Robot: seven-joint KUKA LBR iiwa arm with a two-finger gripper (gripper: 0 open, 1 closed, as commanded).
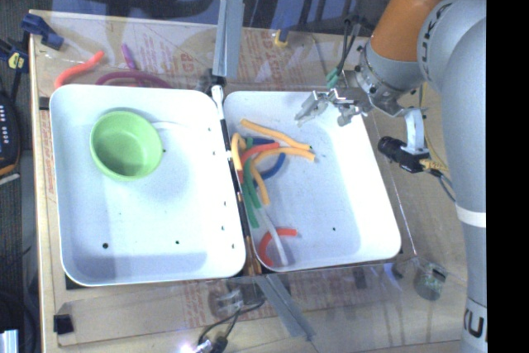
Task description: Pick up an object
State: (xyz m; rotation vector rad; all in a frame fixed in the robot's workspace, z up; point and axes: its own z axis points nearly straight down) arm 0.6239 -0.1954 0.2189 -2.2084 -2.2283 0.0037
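The fingers [329,106] hang over the far edge of the right bin [364,202]. They look spread a little apart, with nothing between them. Just below them and to the left lies a pile of bendy strips [260,165], yellow, orange, blue, green and red, all tangled at the bin's left side. I think they are light, soft and floppy, so they may slip or droop. The top yellow strip [277,136] sticks out closest to the fingers, so pinching its middle looks easiest. Far off to the left, in the left bin [140,252], sits a green bowl [126,145].
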